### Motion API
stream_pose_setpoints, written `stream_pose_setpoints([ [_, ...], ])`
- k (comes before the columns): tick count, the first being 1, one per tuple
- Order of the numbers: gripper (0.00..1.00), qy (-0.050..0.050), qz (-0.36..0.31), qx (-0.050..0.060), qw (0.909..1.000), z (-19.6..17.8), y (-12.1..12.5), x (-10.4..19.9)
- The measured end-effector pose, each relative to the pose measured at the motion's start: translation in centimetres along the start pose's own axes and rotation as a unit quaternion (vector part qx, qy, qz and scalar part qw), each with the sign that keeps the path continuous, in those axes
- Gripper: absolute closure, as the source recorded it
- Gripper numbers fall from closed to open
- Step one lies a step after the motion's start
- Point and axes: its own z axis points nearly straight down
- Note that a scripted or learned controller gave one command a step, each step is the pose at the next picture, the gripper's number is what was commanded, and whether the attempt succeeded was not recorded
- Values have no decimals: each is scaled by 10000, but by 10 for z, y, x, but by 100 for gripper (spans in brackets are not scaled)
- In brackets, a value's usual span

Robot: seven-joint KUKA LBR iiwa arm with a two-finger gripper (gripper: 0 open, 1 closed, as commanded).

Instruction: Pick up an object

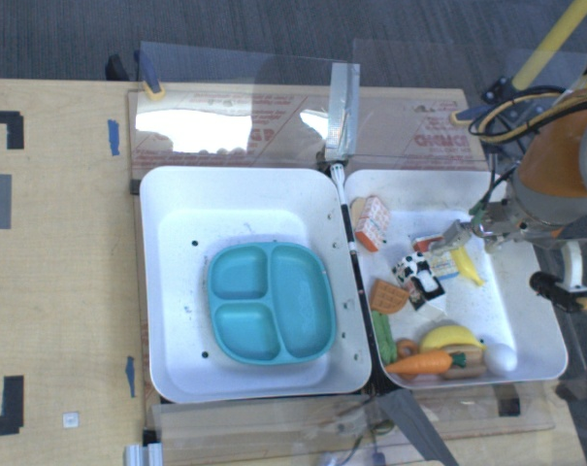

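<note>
The grey end effector (pixel 452 242) reaches into the right shallow white bin (pixel 536 304) from the right, below the arm's orange band (pixel 557 158). Whether it is spread or pressed together, I cannot tell, as the tip is small and merges with the things beneath it. It sits just above a small yellow banana-shaped piece (pixel 466 265), with a thin red item (pixel 427 242) just to its left; contact with either cannot be made out.

Just below and to the left of the tip lies a small black-and-white toy cow (pixel 418 277), and beside that an orange-brown wedge-shaped piece (pixel 389 296). Further up, near the divider between the bins, sits a small white-and-orange carton (pixel 372 222). Along the bin's near edge are a green stick-shaped vegetable (pixel 382 338), an orange toy carrot (pixel 418 363), a larger yellow toy banana (pixel 450 337) and a white egg-shaped object (pixel 502 358), all close together.

The left shallow white bin (pixel 172 260) holds a turquoise plastic plate with three compartments (pixel 271 301), lying flat near its middle. Both bins rest on a pale wooden bench (pixel 55 260), with clear plastic panels (pixel 235 105) standing behind them. Yellow and black cables (pixel 506 110) loop near the arm at the upper right.
</note>
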Motion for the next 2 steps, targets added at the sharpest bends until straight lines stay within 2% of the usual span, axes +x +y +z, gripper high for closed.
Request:
stream_pose_setpoints([
  [1, 0, -29, 80, 2, 10000, 1, -20, 41],
  [2, 0, -6, -484, 88, 9988, -46, 3, 6],
])
